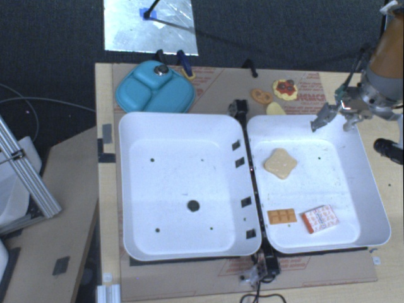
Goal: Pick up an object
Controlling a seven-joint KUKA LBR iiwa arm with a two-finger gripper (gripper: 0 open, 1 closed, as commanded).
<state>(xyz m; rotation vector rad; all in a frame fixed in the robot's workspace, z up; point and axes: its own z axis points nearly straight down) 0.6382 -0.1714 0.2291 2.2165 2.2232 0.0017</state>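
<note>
Gripper [334,116] sits over right bin [372,188] far rim, fingers spread, nothing between them. We'd drop squarely onto the tan biscuit [279,163], straddling it before closing.

In the white right bin [369,188], a pale tan piece [279,163] lies at 12 o'clock of an orange waffle-gridded bar [281,216], a red-and-white printed packet [320,219] at the bar's 3 o'clock.

A blue plastic tray [155,88] lies behind the left bin [136,137], and a shiny metal sheet [149,16] rests on the dark carpet [50,36].
</note>
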